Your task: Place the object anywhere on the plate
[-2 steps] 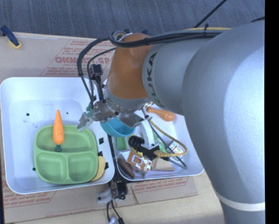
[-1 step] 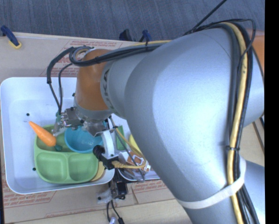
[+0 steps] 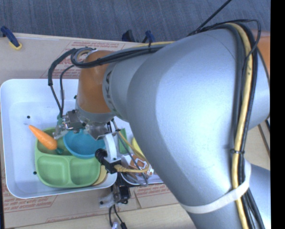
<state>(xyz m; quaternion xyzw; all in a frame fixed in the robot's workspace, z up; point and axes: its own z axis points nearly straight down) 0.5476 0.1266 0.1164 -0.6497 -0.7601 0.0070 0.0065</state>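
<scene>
The arm (image 3: pixel 180 109) fills the right and centre of the camera view and covers most of the bench; the right bin is hidden almost entirely beneath it. The orange band (image 3: pixel 92 85) sits above the wrist, over the left bin (image 3: pixel 11 128). The gripper (image 3: pixel 78 128) is below the wrist housing, in a cluster of metal parts and cables; whether it is wide, narrow or holding anything cannot be told.

A green plate (image 3: pixel 68 171) with compartments lies in the lower part of the left bin. Its upper right portion is covered by a blue bowl (image 3: pixel 82 144), which sits directly under the wrist. An orange carrot (image 3: pixel 43 136) lies tilted across the plate's upper left corner, its narrow end pointing up and left over the bin floor. The carrot is just left of the gripper area, beside the blue bowl; contact between carrot and gripper cannot be made out.

Black cables (image 3: pixel 56 80) loop from the wrist upward. Yellow items below the bowl, at the bin's right edge, are partly obscured and unidentifiable.
</scene>
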